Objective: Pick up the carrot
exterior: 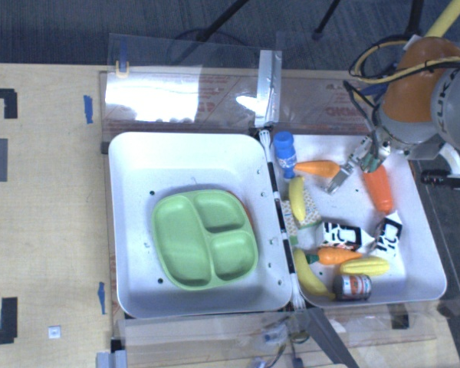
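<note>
Three orange carrots lie in the right bin (425,228). One carrot (316,169) rests near the bin's far left, pointing left-right. A fatter, redder carrot (379,189) lies to its right, and a small carrot (337,257) sits near the front. My gripper (351,167) reaches down from the upper right between the first two carrots, its tip right at the right end of the far-left carrot. Nothing is visibly lifted.
A blue bottle (284,150), two bananas (297,199) (310,276), a yellow fruit (365,266), a can (353,286) and two black-and-white items (340,234) (389,233) crowd the right bin. A green divided plate (207,238) lies in the left bin (138,167).
</note>
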You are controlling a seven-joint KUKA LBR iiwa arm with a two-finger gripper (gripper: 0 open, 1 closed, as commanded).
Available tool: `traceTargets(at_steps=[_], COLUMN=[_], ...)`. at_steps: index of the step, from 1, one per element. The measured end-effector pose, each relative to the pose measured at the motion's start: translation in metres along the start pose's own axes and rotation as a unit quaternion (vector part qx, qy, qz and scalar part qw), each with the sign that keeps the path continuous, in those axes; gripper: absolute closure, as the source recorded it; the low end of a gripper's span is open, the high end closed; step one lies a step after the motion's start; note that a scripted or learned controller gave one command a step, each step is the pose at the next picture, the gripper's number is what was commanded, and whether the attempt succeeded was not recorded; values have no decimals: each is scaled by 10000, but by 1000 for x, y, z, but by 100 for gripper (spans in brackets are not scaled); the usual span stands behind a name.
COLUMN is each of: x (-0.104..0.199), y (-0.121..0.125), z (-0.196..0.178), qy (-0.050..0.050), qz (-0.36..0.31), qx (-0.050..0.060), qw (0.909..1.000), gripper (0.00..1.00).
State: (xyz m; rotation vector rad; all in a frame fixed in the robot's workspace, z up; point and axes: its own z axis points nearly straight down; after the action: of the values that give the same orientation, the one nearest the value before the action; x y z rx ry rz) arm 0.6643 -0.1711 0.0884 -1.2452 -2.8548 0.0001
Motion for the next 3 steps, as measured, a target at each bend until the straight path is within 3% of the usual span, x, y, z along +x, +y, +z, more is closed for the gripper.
traceTargets(at_steps=[1,2,3], x=[22,22,77], y=[13,20,23], z=[0,-9,-118], qy=[-115,-180,-141], qz=[-1335,-1345,-1223], qx=[37,-48,-51], qw=[9910,9907,9924], gripper=[0,100,100])
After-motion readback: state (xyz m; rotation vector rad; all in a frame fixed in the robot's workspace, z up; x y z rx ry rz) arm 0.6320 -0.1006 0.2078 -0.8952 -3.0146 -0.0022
